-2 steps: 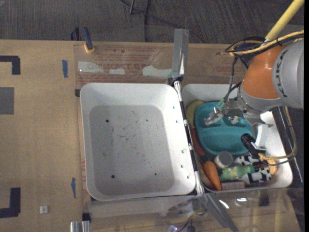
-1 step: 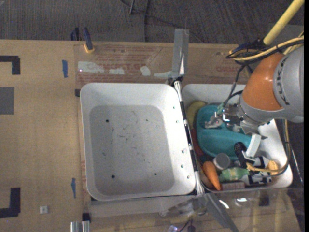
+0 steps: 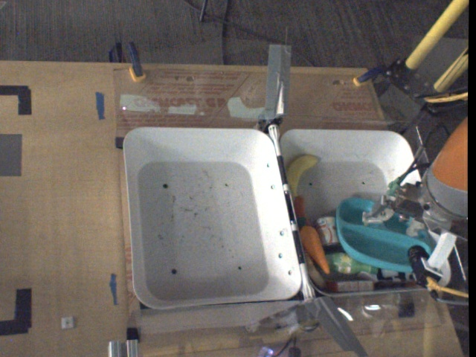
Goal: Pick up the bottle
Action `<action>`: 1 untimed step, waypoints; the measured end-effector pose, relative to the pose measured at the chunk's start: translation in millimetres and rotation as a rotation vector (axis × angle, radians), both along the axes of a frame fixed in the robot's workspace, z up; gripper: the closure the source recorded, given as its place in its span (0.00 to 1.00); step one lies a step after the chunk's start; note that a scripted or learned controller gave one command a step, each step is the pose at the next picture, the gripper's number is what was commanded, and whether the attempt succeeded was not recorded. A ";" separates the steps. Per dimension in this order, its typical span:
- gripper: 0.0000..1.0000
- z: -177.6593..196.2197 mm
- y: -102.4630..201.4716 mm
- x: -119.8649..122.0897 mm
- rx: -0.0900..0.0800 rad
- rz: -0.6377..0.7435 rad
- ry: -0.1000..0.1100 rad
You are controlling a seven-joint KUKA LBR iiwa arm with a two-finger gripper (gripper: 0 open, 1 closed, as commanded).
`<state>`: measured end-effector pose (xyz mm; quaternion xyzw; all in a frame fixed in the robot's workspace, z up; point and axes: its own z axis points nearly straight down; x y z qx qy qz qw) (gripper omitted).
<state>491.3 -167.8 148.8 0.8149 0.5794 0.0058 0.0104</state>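
Several items crowd the right bin (image 3: 349,143) — the bottle (image 3: 349,265), I judge, half under a teal bowl (image 3: 375,240), so the gripper (image 3: 383,213), state unclear, hovers close.

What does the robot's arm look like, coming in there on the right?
The arm shows a broad, rounded orange band with grey casing below it. At its end sits the tool, a small cluster of pale grey and silver metal parts. Thin dark and green cables run beside it, and a white piece with black fittings hangs lower down.
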 end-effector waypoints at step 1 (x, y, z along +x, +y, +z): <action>0.00 14.2 4.2 -2.5 0.006 0.108 0.017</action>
